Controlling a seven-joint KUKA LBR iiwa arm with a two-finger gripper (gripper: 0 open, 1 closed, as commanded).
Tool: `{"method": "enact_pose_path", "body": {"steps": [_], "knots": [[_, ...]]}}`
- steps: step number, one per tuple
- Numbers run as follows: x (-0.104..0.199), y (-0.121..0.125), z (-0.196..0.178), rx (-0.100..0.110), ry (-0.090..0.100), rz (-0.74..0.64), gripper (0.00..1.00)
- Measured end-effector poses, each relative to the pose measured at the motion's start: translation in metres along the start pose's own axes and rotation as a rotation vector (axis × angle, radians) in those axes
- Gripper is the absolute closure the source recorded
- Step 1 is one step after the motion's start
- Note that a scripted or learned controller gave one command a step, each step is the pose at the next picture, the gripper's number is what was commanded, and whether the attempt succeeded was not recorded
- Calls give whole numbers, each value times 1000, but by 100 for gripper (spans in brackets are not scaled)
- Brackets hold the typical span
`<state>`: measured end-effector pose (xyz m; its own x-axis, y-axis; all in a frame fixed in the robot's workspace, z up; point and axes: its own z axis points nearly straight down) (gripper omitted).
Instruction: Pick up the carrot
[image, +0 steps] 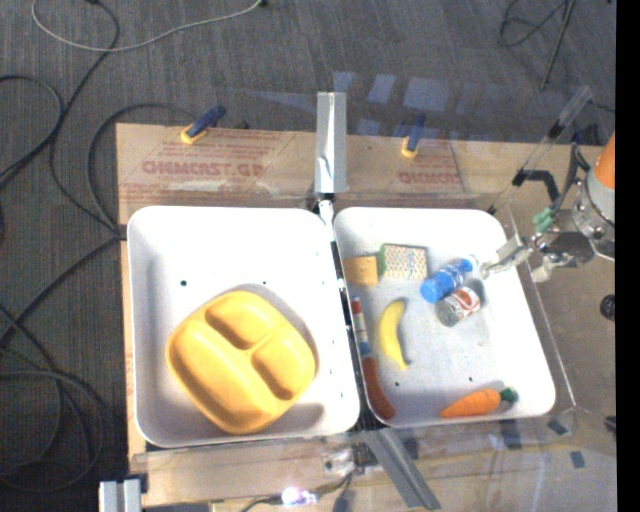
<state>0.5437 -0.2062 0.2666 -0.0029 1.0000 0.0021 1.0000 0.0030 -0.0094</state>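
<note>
- the carrot (472, 403) lies in the right bin (520, 330), close to its near wall toward the right corner — orange body pointing left, green top at the right end.
- the hand (548, 250) sits at the right edge of the view, over the right rim of that bin, well apart from the carrot.
- whether it is spread or pressed together cannot be told here; nothing shows pinched in it.
- a blue-capped bottle (446, 279) lies tilted in the upper right part of the right bin, with a small can (461, 304) touching it just below.
- a banana (394, 333) lies near the bin's middle, curved, running top to bottom.
- a patterned box (403, 262) and a small orange block (361, 270) sit side by side near the far wall.
- a reddish-brown piece (377, 392) lies along the left wall, toward the near corner.
- the left bin (160, 250) holds a yellow divided plate (242, 358) — tilted, in the lower middle.
- both bins rest on a brown tabletop (150, 160).
</note>
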Motion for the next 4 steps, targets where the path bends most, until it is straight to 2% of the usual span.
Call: {"method": "enact_pose_path", "body": {"steps": [1, 2, 3, 4], "knots": [[-17, -60, -1, -1, -1, -176, 0], [-16, -60, 88, -1, 1, -416, 0], [5, -57, 181, -8, -5, -696, 0], [-16, -59, 70, -4, -1, -1016, 0]]}}
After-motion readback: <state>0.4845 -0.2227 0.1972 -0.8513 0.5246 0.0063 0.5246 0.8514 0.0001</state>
